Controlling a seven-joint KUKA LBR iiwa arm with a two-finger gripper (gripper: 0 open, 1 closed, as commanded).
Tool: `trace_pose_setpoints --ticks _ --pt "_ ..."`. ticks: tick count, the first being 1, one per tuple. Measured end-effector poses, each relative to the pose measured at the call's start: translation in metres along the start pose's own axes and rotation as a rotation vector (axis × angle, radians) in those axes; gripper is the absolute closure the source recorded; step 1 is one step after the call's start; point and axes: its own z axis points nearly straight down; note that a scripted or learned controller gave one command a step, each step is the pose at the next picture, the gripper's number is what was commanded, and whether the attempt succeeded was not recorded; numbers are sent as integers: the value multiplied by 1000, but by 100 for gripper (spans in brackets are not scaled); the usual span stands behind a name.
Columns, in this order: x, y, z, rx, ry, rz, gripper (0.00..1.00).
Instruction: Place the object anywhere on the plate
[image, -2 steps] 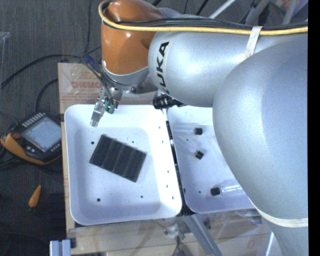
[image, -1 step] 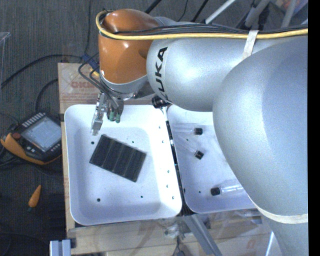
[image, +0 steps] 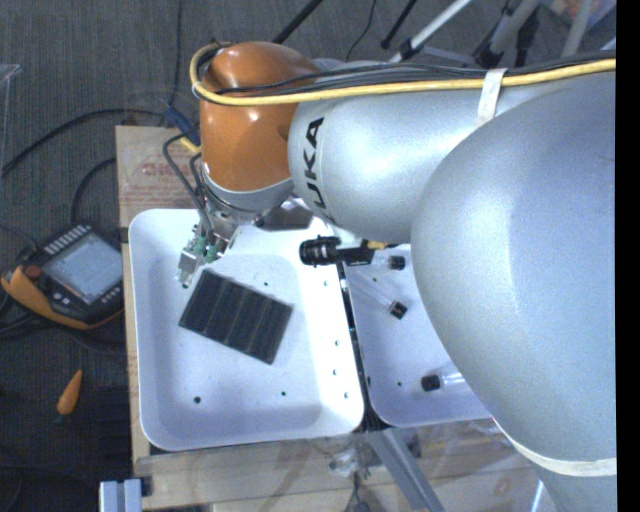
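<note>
Grey jaws (image: 190, 262) above dark plate (image: 236, 316)

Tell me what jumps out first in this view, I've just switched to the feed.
The big grey arm takes up the right and top of the view, its orange band above the left bin. Below the band the gripper hangs over that bin's upper left part, just above a dark ridged rectangular plate lying flat on the white floor. A handheld pendant sits on the floor to the left.

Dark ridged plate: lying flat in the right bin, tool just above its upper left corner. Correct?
Wrong bin. The camera view shows the dark ridged plate lying flat in the left bin, with the tool just above its upper left corner.
</note>
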Motion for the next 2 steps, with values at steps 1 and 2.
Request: trace_pose_setpoints --ticks 1,2 --pt "-38 22 5 -2 -4 -672 100" --pt "-34 21 -13 -2 -3 -265 100"
